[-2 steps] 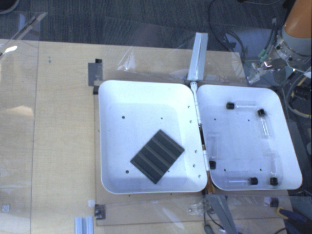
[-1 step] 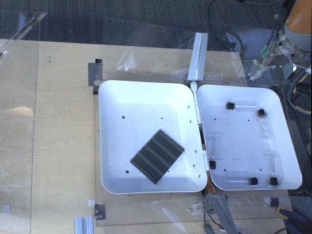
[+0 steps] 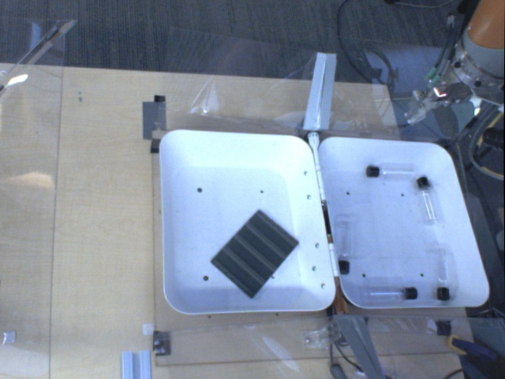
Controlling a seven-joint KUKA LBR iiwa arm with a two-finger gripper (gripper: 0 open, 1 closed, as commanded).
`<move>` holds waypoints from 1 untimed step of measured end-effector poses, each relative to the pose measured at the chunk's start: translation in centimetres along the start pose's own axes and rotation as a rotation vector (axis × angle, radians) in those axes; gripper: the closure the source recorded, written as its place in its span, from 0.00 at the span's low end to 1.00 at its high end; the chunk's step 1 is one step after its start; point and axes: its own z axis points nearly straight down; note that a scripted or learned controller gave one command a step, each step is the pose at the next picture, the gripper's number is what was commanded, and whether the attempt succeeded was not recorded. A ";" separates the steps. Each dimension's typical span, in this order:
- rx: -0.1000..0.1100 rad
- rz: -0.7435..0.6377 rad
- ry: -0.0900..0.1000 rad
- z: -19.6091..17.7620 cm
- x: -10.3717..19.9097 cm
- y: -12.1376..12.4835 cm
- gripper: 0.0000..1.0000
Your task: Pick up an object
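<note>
Arm: up in the far right corner of the camera view, grey body with the orange band (image 3: 483, 22) showing, parked beyond the back edge of the bins.
End effector: somewhere around (image 3: 446, 93), at a cluttered spot of cables and metal; whether it is released or clenched, I cannot tell.
Dark ribbed pad: there it is, the dark ribbed pad (image 3: 255, 253), lying flat and turned on a diagonal, well apart from the end effector, far to its left and nearer the camera.
Left bin: the left bin (image 3: 177, 212) carries that pad in its near half, away from the walls.
Right bin: the right bin (image 3: 465, 235) sits just below the end effector, nearer the camera, with several clear tubes with black caps (image 3: 390, 170) scattered round its edges.
Tabletop: pale wood tabletop (image 3: 79, 212), stretching off to the left, well away from the end effector.
</note>
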 end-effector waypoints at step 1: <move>0.019 -0.136 0.012 -4.6 4.1 -5.4 1.00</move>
